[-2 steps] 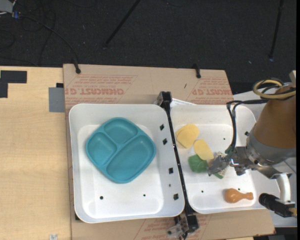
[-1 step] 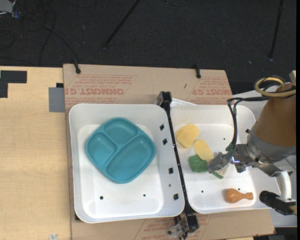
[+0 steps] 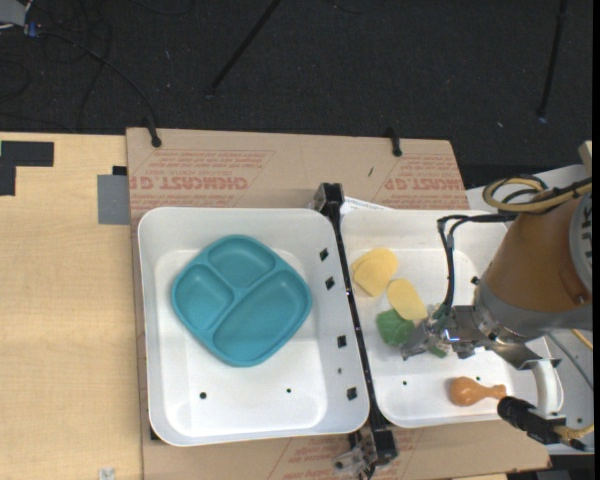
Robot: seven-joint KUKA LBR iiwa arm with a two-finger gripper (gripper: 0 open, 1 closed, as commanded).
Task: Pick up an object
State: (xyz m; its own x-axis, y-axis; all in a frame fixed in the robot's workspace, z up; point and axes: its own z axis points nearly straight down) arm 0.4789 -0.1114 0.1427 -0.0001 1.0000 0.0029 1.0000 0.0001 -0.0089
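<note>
Your gripper (image 3: 426, 338) sits low in the right bin (image 3: 420, 413), at about three o'clock from the bench's centre, its dark tip touching or just beside the green object (image 3: 391, 325); from this slant you cannot tell how it is set or whether anything is caught in it. Just at twelve o'clock from the green object lie two yellow objects (image 3: 376, 270), touching each other. An orange, drumstick-shaped object (image 3: 468, 391) rests at roughly five o'clock from the gripper, well apart from the others. In the left bin (image 3: 180, 408) a teal divided plate (image 3: 242, 299) with three compartments lies flat near the centre. Both bins stand on a cardboard sheet (image 3: 280, 173) printed with red lettering that reads upside down, seemingly "CHEMCAST GP", repeated at twelve o'clock. At nine o'clock you see a pale wooden bench top (image 3: 50, 318) with black and grey patches; beyond it, dark carpet with cables and stand legs
</note>
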